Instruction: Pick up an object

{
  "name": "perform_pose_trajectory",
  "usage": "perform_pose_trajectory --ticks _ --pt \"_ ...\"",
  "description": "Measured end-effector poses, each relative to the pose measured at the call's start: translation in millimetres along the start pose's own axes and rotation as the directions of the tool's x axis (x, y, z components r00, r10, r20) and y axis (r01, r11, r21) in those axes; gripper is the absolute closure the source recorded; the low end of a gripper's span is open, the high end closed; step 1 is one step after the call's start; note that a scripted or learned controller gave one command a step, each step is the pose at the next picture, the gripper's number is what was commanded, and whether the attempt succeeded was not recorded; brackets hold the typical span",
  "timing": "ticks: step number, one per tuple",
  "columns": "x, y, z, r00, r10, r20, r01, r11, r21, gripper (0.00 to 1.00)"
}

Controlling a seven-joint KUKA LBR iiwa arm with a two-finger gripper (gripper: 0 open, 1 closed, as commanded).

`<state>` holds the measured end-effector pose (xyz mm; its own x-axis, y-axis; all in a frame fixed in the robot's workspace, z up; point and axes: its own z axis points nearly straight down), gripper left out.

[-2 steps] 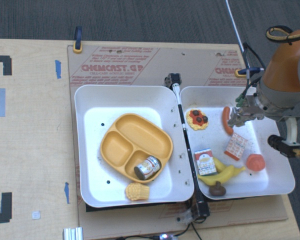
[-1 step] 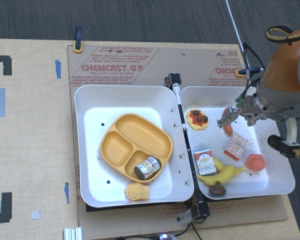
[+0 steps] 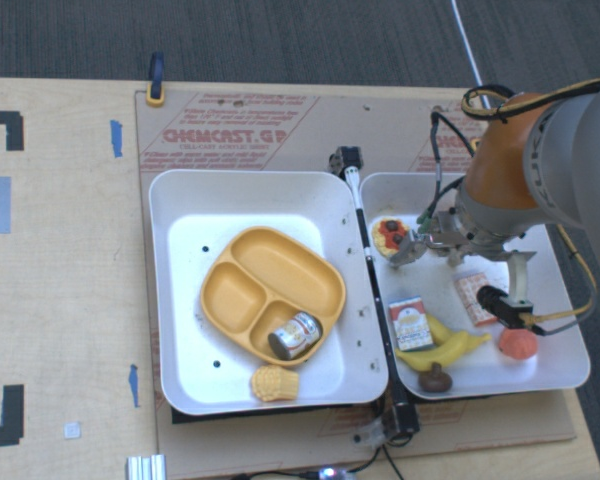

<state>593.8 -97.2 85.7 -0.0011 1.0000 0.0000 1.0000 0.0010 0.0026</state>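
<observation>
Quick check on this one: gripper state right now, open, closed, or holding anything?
Gripper: cannot be told. It sits low in the right bin, beside the small red and yellow item; nothing can be seen held in it.

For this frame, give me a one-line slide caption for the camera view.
KUKA arm's gripper low in the right bin near a small red-and-yellow item; yellow divided plate holds a can in the left bin.

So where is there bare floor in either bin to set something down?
Left bin: bare floor above and left of the yellow divided plate. Right bin: crowded around the banana, small carton and hand; little free floor.
</observation>
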Motion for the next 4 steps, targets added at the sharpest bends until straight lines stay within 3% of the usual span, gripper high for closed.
perform_pose_trajectory --ticks 2,3,4 --pt "1.5 -58.4 -0.5 1.0 0.001 0.0 -0.001 1.0 -0.001 0.0" --pt "0.9 -56.8 -11.6 1.0 0.003 0.002 -0.003 1.0 -0.005 1.0" --pt "-30.8 -107.8 -105.9 1.0 0.002 0.001 -0.002 1.0 0.001 1.0"
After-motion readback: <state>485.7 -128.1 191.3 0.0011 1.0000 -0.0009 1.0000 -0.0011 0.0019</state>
